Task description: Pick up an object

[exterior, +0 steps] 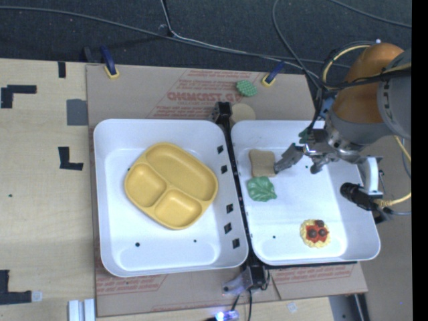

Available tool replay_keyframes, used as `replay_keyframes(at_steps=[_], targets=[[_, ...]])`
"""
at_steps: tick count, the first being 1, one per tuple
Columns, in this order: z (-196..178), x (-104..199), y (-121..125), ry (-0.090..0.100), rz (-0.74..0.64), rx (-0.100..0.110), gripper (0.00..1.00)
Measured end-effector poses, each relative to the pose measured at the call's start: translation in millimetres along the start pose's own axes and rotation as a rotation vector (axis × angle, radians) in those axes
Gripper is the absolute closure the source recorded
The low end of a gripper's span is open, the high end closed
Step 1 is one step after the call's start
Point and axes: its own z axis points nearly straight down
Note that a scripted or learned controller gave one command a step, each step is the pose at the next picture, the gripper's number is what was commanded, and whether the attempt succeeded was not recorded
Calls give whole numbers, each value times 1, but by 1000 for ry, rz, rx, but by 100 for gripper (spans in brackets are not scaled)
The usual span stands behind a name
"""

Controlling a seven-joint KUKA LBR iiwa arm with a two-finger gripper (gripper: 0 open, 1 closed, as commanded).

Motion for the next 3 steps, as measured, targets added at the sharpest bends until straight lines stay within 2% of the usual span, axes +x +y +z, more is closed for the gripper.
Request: replay_keyframes(at_steps=[1, 2, 3], targets=[[-7, 0, 3, -2, -3, -13, 0], [55, 3, -3, -1, -3, -9, 0], [97, 4, -2, -3, -4, -15, 0]])
